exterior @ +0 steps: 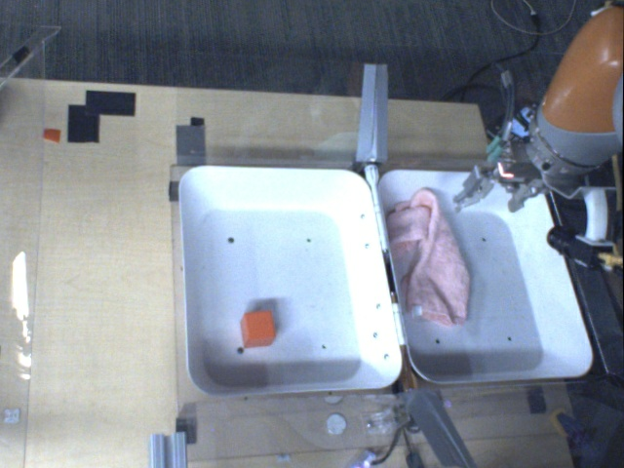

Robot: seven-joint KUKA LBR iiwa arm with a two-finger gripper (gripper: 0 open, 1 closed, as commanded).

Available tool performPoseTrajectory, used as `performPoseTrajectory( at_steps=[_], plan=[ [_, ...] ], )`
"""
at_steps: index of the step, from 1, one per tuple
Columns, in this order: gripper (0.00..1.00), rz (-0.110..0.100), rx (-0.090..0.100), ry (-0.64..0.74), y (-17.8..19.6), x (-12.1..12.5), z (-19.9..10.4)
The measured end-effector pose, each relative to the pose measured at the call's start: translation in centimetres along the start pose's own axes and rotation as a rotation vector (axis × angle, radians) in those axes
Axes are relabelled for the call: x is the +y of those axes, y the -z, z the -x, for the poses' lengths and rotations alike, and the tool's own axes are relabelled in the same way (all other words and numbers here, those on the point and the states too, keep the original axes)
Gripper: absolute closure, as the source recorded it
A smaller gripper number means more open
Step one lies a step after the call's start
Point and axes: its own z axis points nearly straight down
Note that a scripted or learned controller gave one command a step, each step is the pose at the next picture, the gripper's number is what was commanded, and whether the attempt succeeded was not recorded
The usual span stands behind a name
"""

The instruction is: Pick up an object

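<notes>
In the camera view, the two-finger gripper [495, 185] hangs over the far edge of the right-hand shallow white bin [556, 354], its two thin fingers spread apart with nothing between them, so the claw is open and empty. The nearest thing to take is the crumpled pink cloth [429, 257], lying in the left half of that bin against the divider, just beside the gripper. To do the step well, I judge the arm should shift left over the thickest fold, then descend with fingers straddling the cloth's narrow width and pinch a ridge. Its long axis runs from the far wall toward the near wall, leaning slightly rightward; the near end seems broader, though folds blur this. A small orange block [258, 329] sits in the left-hand white bin [210, 261], well apart
</notes>
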Motion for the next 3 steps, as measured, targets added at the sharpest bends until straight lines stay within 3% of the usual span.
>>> performPoseTrajectory(
  at_steps=[1, 2, 3],
  plan=[
    [0.0, 0.005, 0.0, 0.067, -14.3, -3.0, -1.4],
    [0.0, 0.012, -0.003, 0.131, -14.9, -6.4, 1.1],
    [0.0, 0.009, -0.001, 0.202, -15.1, -0.1, -1.6]
  ],
)
